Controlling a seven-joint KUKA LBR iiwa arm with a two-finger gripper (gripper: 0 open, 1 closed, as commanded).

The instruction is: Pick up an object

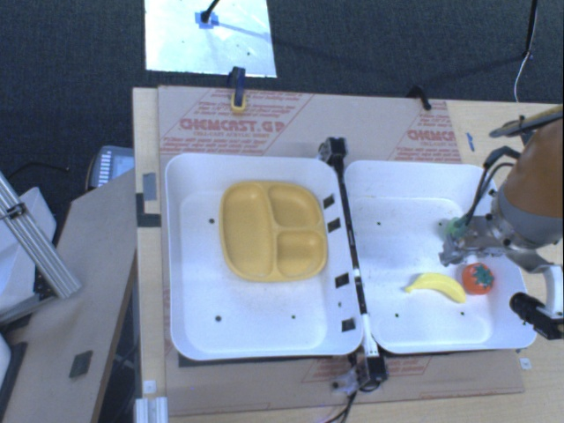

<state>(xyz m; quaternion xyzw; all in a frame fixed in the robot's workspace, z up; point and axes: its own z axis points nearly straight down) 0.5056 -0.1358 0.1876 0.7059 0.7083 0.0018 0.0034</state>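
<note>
Banana (436, 286) and tomato (478, 278) lie near-right in the right bin (397, 236); pincer (460, 245) hangs just above for a grab, its state unclear.

The banana (435, 286) is yellow and curved, and lies flat on the floor of the right bin (397, 236), toward its near right part, with its long axis running left to right. The tomato (478, 278) is small, round and orange-red with a green top, and rests just beside the banana's right end. The divided plate (271, 231) is yellow with three compartments and lies flat, face up, in the middle of the left bin (198, 324).
</note>
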